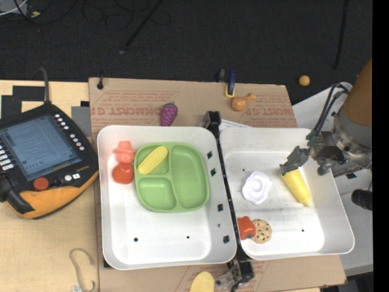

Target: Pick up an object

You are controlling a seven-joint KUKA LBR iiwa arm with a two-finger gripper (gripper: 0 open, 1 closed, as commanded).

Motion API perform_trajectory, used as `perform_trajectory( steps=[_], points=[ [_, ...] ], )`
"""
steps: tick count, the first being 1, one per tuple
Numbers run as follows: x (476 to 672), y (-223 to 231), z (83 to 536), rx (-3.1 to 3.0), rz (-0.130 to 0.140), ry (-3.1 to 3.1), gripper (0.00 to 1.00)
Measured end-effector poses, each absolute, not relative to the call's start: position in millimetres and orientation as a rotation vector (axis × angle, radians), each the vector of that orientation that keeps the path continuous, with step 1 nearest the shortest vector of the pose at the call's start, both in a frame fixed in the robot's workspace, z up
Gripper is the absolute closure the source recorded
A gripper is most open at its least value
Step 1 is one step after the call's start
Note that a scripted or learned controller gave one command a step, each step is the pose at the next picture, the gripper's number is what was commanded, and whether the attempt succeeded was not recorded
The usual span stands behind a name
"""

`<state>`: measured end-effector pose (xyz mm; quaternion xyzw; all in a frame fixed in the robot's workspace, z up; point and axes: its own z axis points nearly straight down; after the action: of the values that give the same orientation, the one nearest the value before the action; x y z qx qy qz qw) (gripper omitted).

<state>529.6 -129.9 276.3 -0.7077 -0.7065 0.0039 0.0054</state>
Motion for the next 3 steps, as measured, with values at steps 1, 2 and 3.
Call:
perform_trajectory(
  steps=[1, 2, 3],
  points=[
    [531.5, -130.0, 282.2, -2.220, 0.001, -2.221, 0.00],
    [526.8, -130.3, 218.8, -2.215, 0.007, -2.217, 0.00],
    [522.9, -131.7, 174.4, -2.216, 0.005, -2.218, 0.00]
  ],
)
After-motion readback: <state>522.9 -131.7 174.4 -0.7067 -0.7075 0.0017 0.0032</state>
